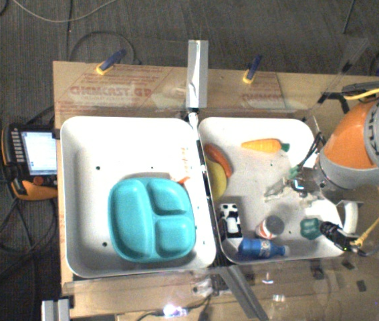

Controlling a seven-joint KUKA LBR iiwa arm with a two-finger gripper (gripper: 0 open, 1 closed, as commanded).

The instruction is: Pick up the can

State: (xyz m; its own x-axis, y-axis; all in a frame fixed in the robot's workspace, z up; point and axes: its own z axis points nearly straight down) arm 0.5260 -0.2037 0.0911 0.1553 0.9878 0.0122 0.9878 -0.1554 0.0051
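The can (268, 227) stands upright in the right bin (256, 127) near its front wall, showing a grey top and a red and white side. My gripper (279, 187) hangs over the middle right of that bin, just behind the can and apart from it. Nothing shows in its grasp. The grey arm with its orange band (349, 147) comes in from the right over the bin's rim.
Around the can lie a blue bottle (261, 249) at the front, a green piece (309, 229) to the right and a black and white item (229, 221) to the left. A carrot (263, 145) and a banana (216, 176) lie further back. A teal divided plate (152, 219) sits in the left bin.
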